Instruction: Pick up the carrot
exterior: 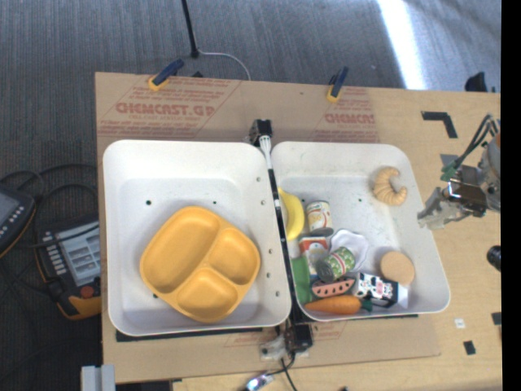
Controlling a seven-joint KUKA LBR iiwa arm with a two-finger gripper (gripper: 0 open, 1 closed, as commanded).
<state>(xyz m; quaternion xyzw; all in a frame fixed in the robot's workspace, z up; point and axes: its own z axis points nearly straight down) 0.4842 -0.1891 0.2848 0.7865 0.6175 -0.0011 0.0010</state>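
Carrot (332, 305) lies along the near wall of the right bin (423, 243), long axis parallel to that wall, beside the watermelon slice (334, 287). Gripper (444, 206) hovers past the bin's right rim, well apart; finger opening unclear.

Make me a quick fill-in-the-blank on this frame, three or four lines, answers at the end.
1. The carrot lies along the near edge of the ____ bin.
2. The yellow divided tray sits in the ____ bin.
3. The croissant rests in the right bin's far ____ corner.
4. The gripper hangs outside the right bin, beyond its ____ rim.

Answers: right; left; right; right
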